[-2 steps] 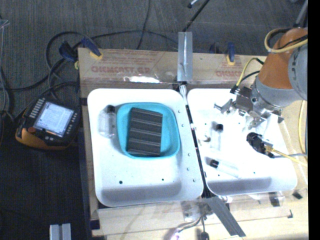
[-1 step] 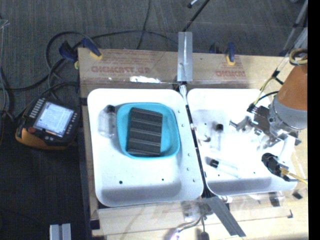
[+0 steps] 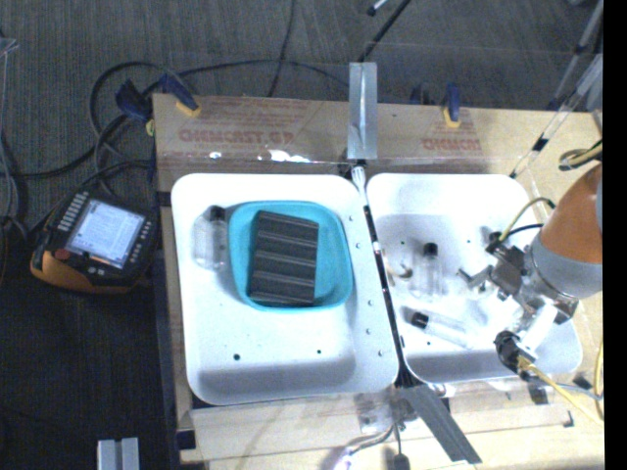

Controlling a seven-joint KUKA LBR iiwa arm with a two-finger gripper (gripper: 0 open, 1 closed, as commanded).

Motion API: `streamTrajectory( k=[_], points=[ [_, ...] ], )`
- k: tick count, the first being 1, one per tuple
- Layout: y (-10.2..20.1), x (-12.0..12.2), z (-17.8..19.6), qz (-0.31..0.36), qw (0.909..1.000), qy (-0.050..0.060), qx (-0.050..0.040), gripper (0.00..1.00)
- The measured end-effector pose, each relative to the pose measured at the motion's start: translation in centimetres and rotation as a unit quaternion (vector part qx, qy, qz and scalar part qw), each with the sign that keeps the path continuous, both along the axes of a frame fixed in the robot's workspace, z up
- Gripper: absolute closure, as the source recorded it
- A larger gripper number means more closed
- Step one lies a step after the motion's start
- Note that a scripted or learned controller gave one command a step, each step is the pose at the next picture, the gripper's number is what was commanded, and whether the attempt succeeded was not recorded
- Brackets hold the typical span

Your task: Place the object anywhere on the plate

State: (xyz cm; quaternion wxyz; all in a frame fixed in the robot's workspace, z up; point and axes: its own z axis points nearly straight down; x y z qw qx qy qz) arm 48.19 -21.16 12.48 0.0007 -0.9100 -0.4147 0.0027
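A teal plate [image 3: 333,262] lies in the left bin [image 3: 284,370]. A dark grey ribbed block [image 3: 284,256] rests flat on the plate, near its middle. A clear bottle [image 3: 209,235] lies in the same bin just off the plate's left edge. In the right bin [image 3: 441,199] a small clear vial with a black cap [image 3: 428,265] stands near the middle, and a clear tube with a black end [image 3: 437,327] lies in front of it. My gripper [image 3: 482,274] hangs low over the right side of the right bin, apart from the vial and the tube.
The arm's grey wrist [image 3: 554,277] and orange band [image 3: 580,209] cover the right bin's right edge, with yellow cables trailing. A metal post [image 3: 362,106] stands behind the divider between the bins. A handheld pendant [image 3: 98,238] lies on the floor at left.
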Motion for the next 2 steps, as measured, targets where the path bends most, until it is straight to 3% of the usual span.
streamTrajectory(
  k=[1, 2],
  points=[
    [-0.6, 0.4, 12.9, 0.073, 0.9973, -0.001, -0.0007, 0.00],
    [-0.1, 0.1, 6.7, -0.137, 0.9905, 0.000, 0.0007, 0.00]
  ],
)
